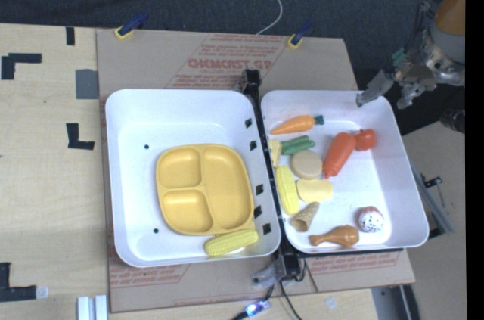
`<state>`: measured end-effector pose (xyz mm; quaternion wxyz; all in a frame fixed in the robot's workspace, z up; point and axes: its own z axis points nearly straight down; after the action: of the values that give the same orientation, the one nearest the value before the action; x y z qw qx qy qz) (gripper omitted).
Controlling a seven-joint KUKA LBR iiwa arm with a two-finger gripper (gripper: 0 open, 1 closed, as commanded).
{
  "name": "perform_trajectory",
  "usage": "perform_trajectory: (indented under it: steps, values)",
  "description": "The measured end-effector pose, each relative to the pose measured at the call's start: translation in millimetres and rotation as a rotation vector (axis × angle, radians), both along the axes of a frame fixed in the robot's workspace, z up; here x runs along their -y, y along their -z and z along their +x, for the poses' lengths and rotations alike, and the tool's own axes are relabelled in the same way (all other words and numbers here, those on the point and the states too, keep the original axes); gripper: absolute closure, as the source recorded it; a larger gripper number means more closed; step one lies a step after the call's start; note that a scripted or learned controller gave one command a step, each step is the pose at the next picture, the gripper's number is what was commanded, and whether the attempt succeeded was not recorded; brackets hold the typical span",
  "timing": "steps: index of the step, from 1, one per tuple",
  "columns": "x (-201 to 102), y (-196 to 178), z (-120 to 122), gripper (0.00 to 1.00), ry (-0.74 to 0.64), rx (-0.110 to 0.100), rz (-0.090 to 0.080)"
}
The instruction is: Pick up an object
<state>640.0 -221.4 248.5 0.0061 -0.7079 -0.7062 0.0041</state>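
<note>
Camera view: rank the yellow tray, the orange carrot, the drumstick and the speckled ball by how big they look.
1. Yellow tray, by far the largest.
2. Orange carrot and drumstick: they look about alike in length, so I won't rank them.
3. Speckled ball, the smallest.

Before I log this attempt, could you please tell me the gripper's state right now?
Gripper: above the right bin's far right corner, nothing held; open or closed cannot be told.

even bright overhead light, soft shadows, mild glare on white bins [121, 110], slightly soft focus.
</note>
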Motion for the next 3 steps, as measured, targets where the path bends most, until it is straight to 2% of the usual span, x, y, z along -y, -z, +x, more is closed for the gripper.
perform_trajectory:
  steps: [1,2,3]
  values:
    - [-1,-9,2,0.00,-0.004,0.013,-0.003]
    - [-9,41,7,0.00,-0.004,0.009,-0.003]
    - [-16,89,0,0.00,-0.004,0.009,-0.003]
